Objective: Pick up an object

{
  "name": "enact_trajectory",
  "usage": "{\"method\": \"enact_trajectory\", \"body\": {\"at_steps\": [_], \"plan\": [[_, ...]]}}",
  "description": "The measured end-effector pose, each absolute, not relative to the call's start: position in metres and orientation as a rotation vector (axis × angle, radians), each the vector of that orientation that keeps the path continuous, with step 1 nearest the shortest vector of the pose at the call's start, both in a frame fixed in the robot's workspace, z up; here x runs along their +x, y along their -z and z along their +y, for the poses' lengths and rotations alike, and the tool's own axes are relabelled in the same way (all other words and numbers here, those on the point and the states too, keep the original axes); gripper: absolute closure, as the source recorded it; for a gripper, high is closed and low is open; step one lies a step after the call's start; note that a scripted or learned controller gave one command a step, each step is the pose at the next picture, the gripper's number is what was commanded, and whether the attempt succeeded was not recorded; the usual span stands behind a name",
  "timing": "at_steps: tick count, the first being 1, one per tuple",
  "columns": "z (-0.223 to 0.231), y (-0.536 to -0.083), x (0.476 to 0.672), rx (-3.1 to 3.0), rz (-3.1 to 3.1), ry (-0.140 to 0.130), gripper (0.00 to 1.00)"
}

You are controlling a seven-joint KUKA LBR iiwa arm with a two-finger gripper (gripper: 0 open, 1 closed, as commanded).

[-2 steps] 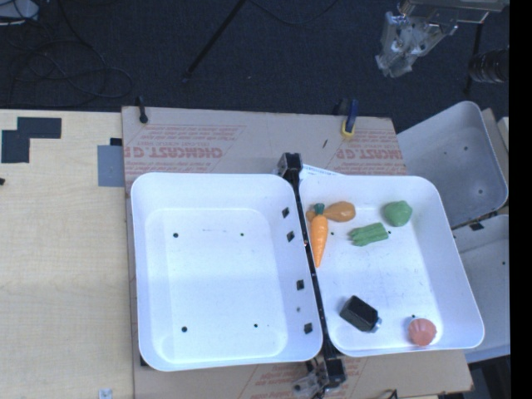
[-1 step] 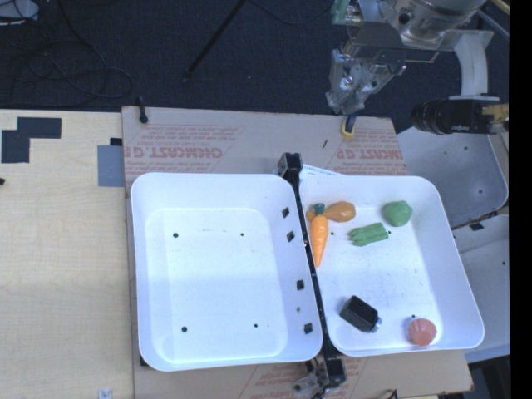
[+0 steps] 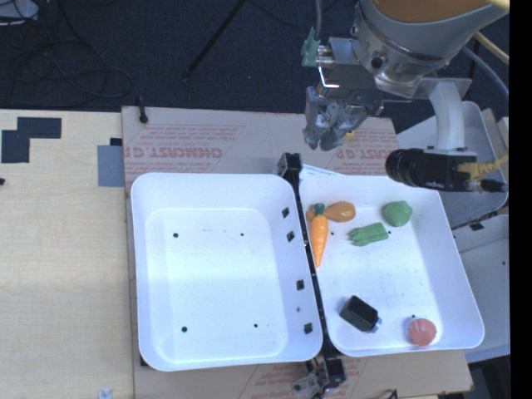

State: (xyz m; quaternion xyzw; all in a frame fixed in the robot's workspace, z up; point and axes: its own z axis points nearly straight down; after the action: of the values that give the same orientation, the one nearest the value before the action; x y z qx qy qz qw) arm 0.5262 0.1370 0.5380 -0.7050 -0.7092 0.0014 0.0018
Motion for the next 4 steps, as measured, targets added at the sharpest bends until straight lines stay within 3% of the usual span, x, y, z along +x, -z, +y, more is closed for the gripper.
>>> {"method": "enact_trajectory", "body": {"at_steps": [1,2,3,4], "plan": [[0.222,-0.445,0.476,-2.204,-2.227,-0.021,1.0],[0.217,-0.46,0.479,-2.215,-2.223,-0.012,1.0],[0.204,-0.442,0.528,-2.224,-2.219,-0.007,1.0],[0.245,-0.542,0.53,-2.218,-2.228,0.01,1.0]]}}
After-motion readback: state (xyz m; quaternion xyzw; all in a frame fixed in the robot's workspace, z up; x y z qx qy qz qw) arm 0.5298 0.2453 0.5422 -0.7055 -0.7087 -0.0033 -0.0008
